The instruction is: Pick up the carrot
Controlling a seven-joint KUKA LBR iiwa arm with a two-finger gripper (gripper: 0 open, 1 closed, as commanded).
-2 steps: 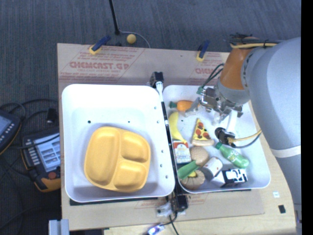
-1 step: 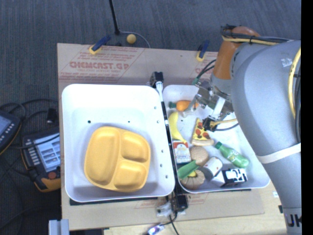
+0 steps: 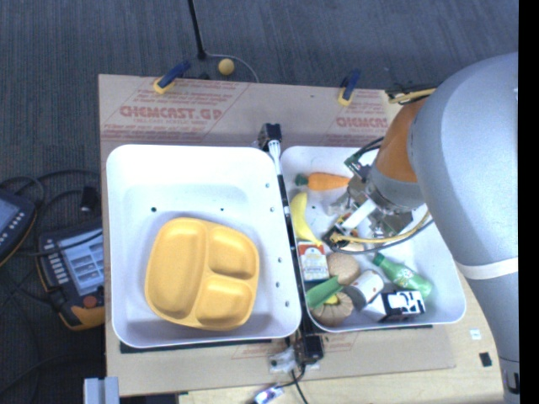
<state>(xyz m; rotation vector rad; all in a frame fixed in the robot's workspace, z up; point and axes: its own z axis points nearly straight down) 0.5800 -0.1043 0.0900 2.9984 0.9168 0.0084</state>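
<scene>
Carrot [image 3: 328, 181] lies in right bin [image 3: 442, 310], just left of fingers [image 3: 360, 213]; finger state unclear.

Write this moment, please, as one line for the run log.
task: pick up carrot | carrot: in right bin, far end, not held | end effector: low over right bin, beside carrot | yellow tray: left bin
</scene>
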